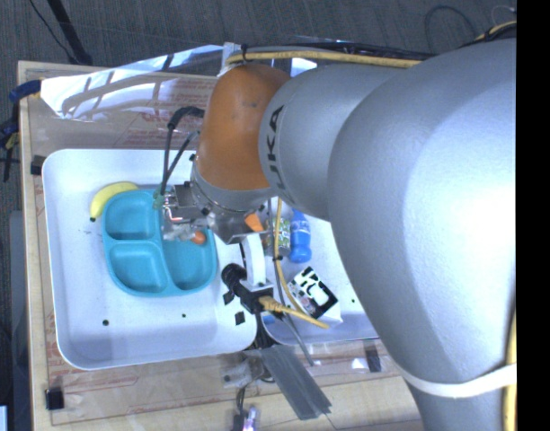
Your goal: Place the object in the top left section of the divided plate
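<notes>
A blue divided plate lies in the left white bin. A yellow banana rests against the plate's upper left rim, outside it. My gripper hangs over the plate's right side, at the upper end of the larger right compartment. A small orange object sits right at the gripper's tip, just above that compartment; whether it is gripped or lying on the plate I cannot tell. The two left compartments hold nothing.
The arm's orange band and grey body cover most of the right bin. A blue bottle and a black-and-white tagged item lie in the right bin. Bare bin floor surrounds the plate on the left and below.
</notes>
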`<state>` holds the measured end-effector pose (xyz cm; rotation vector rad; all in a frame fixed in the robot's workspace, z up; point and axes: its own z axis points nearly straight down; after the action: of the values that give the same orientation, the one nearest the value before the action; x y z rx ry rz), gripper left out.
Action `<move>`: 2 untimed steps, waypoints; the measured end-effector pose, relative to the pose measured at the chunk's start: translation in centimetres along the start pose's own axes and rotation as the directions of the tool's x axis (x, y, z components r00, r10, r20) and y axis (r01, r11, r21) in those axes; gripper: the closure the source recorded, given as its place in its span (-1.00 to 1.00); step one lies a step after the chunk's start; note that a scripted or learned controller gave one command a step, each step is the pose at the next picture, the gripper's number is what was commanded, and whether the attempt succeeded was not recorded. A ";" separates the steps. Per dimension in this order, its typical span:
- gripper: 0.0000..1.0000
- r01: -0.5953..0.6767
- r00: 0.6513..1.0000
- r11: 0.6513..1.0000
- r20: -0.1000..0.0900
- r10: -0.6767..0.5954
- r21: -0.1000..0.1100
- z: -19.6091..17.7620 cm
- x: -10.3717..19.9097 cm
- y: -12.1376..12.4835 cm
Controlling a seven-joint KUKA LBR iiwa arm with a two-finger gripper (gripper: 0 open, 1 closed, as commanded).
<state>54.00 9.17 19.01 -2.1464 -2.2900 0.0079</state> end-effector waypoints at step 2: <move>1.00 0.202 0.979 0.979 0.000 -0.202 -0.001 0.0 -1.6 -0.7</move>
<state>53.41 7.49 18.99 -1.9025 -2.4957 0.0064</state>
